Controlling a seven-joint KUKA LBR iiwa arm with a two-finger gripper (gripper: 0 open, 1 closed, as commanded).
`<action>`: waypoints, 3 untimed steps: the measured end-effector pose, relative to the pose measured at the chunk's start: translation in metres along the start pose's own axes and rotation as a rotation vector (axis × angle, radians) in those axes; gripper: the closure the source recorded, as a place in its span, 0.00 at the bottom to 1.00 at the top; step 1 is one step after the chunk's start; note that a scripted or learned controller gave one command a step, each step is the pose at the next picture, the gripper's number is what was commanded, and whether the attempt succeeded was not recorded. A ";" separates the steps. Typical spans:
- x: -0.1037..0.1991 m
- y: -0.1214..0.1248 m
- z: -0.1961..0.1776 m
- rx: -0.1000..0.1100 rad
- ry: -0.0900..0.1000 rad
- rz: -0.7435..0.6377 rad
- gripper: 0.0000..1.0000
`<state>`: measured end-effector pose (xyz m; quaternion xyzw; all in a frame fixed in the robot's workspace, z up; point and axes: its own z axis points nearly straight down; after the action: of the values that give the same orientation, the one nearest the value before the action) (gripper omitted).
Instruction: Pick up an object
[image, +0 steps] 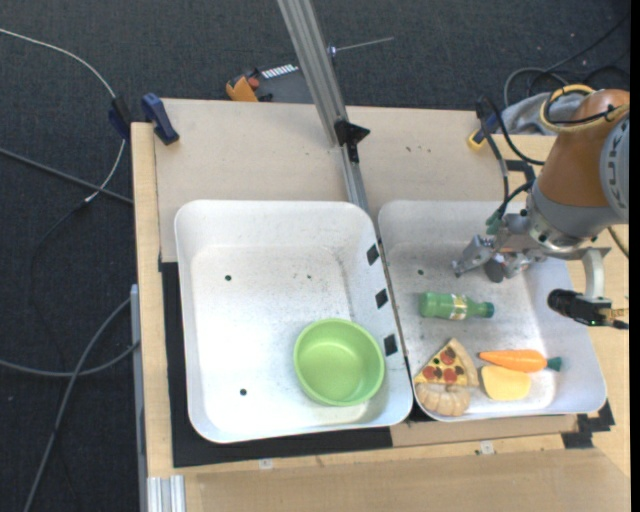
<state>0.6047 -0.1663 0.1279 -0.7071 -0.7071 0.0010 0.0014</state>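
The right bin (400, 235) holds a green bottle (454, 306) lying on its side near the middle, a pizza slice toy (447, 378) at the front, an orange carrot (516, 359) and a yellow wedge (505, 384) at the front right. My gripper (478, 262) hangs over the back of the right bin, just above and right of the bottle. I see nothing between its fingers.
A green bowl (339, 361) sits at the front right of the left bin (215, 240). A metal pole (325, 85) slants up from between the bins. Blue clamps (158, 117) grip the bench's back edge.
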 end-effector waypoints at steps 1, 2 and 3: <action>0.000 0.001 -0.013 -0.006 -0.001 0.000 1.00; -0.001 0.006 -0.056 -0.008 -0.001 0.000 1.00; -0.001 0.007 -0.102 -0.008 -0.001 0.000 1.00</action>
<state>0.6118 -0.1674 0.2294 -0.7070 -0.7072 -0.0013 -0.0019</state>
